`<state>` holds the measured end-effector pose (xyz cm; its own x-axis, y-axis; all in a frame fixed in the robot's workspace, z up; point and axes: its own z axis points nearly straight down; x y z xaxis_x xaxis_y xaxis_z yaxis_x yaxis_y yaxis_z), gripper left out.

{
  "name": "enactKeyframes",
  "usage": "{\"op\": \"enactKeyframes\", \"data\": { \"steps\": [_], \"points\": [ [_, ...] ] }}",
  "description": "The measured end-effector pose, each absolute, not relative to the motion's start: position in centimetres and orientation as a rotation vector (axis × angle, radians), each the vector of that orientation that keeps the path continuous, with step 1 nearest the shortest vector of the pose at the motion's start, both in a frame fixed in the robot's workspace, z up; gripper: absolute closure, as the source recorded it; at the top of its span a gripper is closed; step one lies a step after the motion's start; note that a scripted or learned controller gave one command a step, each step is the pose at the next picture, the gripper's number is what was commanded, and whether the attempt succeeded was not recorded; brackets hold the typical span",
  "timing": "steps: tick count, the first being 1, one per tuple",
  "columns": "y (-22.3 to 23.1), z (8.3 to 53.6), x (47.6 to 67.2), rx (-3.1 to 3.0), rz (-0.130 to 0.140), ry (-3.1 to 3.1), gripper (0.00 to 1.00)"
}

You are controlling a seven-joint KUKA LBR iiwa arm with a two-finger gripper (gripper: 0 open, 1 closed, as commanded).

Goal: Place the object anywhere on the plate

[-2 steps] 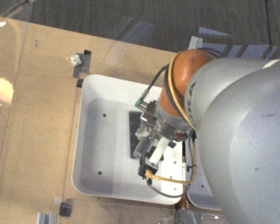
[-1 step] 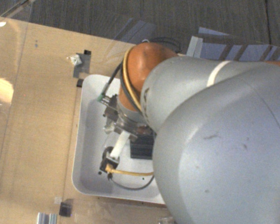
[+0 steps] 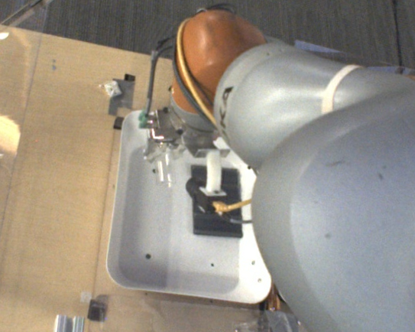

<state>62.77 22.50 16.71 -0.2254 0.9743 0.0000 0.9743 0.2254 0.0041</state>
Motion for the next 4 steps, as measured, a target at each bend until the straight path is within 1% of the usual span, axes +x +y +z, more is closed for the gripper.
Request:
{"op": "enactKeyframes", "data": {
  "steps": [1, 2, 3, 4],
  "points": [
    [22.4, 18.3, 64.4, 1.233, 0.005, 2.885, 1.0],
    [23.1, 16.3, 56.6, 1.399, 0.007, 2.81, 1.0],
    [22.0, 20.3, 59.6, 0.901, 0.008, 3.003, 1.0],
    [23.5, 9.6, 52.7, 0.914, 0.007, 3.001, 1.0]
  ]
}}
